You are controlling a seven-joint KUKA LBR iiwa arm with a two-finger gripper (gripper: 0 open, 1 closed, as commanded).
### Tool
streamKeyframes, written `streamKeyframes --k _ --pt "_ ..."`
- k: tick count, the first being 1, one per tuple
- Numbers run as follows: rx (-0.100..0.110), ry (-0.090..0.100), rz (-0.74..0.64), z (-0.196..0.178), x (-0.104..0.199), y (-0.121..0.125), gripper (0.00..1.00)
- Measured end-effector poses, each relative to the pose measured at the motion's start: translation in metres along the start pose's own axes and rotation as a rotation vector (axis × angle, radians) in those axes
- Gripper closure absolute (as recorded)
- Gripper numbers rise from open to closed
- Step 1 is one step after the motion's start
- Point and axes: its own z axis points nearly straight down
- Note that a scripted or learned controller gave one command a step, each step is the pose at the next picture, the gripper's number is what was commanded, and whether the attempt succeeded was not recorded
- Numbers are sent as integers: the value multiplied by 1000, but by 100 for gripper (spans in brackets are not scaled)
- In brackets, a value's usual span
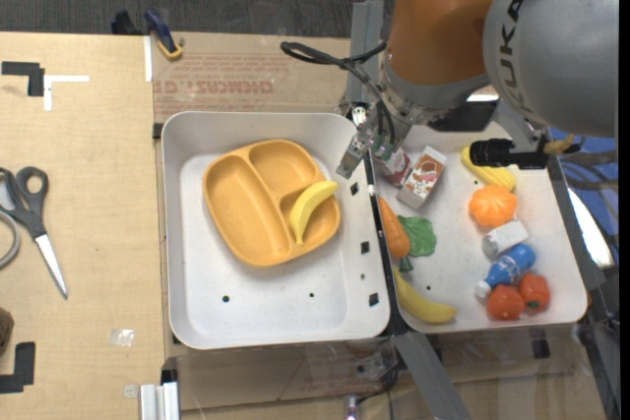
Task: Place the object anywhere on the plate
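Note:
A yellow-orange divided plate [241,202] lies in the left bin [256,330]. A yellow banana [311,207] rests in the plate's right compartment, curving along its rim. My gripper [362,152] hangs over the wall between the two bins, just up and to the right of the banana and apart from it. It looks open, with nothing between its fingers. The orange wrist band and grey arm cover the upper part of the right bin.
The right bin [576,295] holds a small carton [423,177], a carrot [394,229] on a green piece [420,236], a second banana [425,305], an orange [492,206], a blue-and-white bottle [507,266] and red fruit [519,297]. Scissors [34,221] lie on the bench at left.

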Motion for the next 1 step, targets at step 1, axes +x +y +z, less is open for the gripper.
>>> streamKeyframes --k 1 --pt "0 0 0 0 0 0 0"
